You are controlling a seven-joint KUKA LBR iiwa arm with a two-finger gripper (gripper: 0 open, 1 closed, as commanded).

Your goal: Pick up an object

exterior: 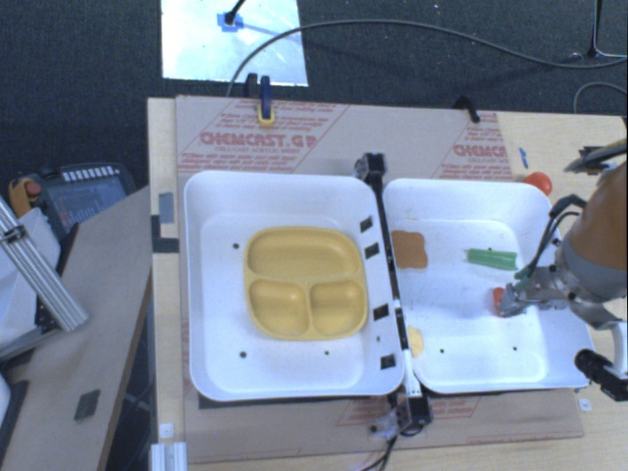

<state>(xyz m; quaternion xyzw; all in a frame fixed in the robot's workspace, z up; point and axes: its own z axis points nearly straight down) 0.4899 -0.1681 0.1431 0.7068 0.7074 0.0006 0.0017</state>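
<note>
In the right bin lie a brown flat piece near the left wall, a green stick in the middle, and a small yellow piece at the front left corner. My gripper is low over the right half of this bin, just in front of the green stick. A small red-orange thing shows right at the gripper's tip, and I cannot tell whether it is held. The grey arm comes in from the right.
The left bin holds a yellow compartment tray. A black divider with clips runs between the bins. An orange ball sits outside the right bin's far right corner. Cables cross the floor behind the bench.
</note>
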